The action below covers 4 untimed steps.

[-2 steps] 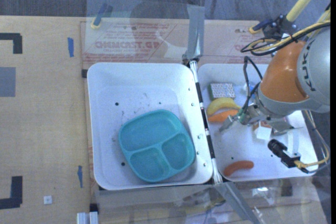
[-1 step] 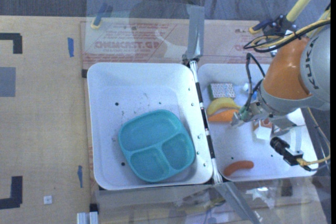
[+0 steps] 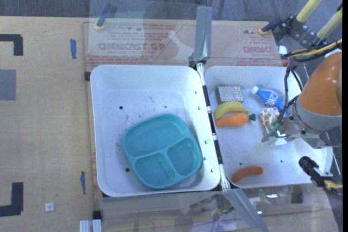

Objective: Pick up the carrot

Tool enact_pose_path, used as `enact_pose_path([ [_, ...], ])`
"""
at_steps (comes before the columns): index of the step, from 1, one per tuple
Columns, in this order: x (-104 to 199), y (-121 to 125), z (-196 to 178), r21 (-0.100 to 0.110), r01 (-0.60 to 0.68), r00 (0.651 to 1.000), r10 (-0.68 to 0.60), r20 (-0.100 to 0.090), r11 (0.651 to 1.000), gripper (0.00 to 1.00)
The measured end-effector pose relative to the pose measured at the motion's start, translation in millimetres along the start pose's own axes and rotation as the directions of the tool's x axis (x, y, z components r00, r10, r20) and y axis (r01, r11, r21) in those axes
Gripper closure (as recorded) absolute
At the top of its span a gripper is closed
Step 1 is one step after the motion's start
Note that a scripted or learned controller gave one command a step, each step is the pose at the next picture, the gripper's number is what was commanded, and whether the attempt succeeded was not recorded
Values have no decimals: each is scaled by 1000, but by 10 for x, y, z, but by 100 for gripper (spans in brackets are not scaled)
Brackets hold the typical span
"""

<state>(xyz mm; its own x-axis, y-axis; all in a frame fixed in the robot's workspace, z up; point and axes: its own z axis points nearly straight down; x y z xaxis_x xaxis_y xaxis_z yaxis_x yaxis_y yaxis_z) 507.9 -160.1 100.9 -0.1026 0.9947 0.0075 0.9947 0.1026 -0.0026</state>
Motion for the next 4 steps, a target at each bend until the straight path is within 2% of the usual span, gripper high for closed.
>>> enact_pose_path([
  [1, 125, 28, 11, 4, 17, 1000, -16, -18, 1000, 0],
  [2, 226, 817, 118, -11, 3, 1000, -3, 11, 1000, 0],
  [3, 338, 1431, 118, 28, 217, 976, -217, 15, 976, 0],
  [4, 384, 1487, 0, 5, 217, 976, -217, 19, 976, 100],
])
